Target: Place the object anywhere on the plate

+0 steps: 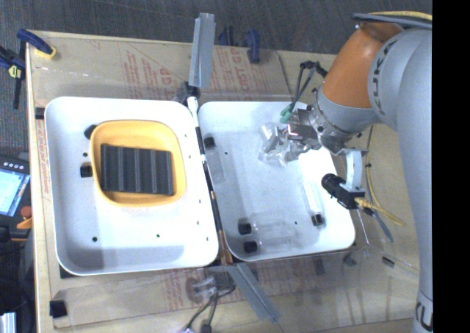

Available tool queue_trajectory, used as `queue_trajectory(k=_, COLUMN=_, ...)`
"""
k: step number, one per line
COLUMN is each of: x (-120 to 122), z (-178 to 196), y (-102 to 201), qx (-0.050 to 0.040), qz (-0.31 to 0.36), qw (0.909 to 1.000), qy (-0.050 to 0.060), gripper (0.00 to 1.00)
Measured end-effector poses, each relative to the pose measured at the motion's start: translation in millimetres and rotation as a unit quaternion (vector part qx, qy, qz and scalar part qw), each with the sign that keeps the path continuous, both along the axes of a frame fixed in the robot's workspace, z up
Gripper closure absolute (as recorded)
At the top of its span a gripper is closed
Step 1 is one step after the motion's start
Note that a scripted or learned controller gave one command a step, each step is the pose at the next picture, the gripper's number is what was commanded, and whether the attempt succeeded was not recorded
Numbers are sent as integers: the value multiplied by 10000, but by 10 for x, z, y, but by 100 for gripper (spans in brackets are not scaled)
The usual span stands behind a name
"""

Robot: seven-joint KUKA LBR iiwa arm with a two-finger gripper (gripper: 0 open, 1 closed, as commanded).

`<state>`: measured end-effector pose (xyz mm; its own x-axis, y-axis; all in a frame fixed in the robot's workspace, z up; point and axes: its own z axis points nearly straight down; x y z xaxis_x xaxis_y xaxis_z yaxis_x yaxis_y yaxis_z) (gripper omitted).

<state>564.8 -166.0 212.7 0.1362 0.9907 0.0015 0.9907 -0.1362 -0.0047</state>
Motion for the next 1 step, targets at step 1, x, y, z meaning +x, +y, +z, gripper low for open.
queue_trajectory(k=1, x=40, z=35, y=868, qx=0, qz=843, qw=9964, qy=9, gripper=100)
